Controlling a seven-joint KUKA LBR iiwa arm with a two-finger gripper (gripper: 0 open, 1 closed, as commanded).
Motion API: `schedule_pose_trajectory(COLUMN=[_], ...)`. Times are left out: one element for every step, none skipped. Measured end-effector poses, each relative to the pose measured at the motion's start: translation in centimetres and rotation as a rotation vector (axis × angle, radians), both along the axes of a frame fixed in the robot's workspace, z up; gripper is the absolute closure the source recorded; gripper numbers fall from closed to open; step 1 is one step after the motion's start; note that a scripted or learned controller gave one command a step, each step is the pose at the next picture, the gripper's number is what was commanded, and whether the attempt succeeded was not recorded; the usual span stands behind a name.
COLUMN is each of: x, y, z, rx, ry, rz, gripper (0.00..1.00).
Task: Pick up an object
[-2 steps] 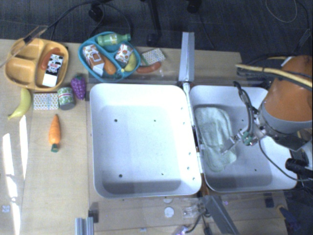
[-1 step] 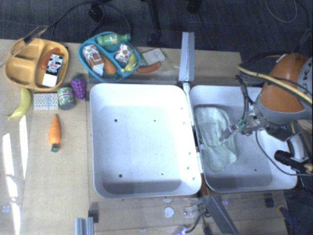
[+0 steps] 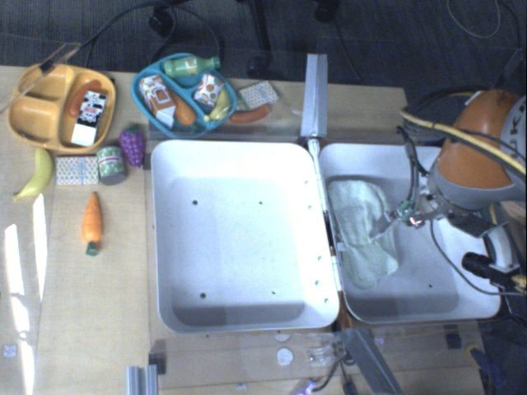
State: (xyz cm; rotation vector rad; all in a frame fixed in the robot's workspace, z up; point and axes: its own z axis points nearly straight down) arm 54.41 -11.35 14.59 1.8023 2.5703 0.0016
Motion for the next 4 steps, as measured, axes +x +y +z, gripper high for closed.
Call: schedule_pose_trajectory(x=[9.2, 10.7, 12.5, 12.5], y=[-3.4, 2.2, 2.4, 2.5], z=[-5.3, -5.2, -5.3, -5.4], rx=[-0.003, -0.006, 0.003, 0.006], ry=[-0.012, -0.017, 0.011, 0.01], rz=[0.16, 0.277, 0.114, 0.069], gripper=[0.0, 0.0, 0.0, 0.0])
